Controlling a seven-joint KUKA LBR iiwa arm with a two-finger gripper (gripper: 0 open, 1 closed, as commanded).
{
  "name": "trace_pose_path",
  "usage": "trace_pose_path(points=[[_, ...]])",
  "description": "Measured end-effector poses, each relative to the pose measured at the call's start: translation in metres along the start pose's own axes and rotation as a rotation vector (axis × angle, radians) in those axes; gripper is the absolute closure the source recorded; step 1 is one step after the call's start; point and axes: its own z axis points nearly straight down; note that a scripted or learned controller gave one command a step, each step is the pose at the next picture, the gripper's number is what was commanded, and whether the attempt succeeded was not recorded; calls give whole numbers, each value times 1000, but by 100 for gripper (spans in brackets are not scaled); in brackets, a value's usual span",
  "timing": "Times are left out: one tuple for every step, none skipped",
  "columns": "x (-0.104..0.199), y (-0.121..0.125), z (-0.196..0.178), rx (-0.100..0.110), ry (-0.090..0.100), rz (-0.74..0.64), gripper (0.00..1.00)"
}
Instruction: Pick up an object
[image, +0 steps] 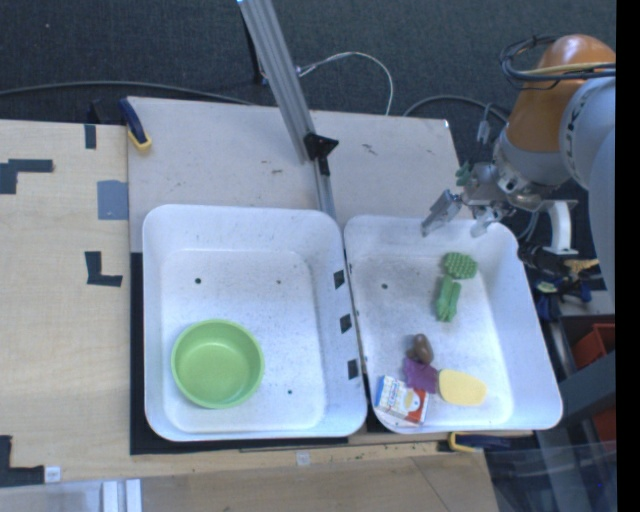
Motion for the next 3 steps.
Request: trace_pose_path(points=[[3, 0, 44, 0, 0, 0, 0], [4, -2, 99, 1, 0, 0, 0], [5, 0, 85, -4, -1, -2, 100]])
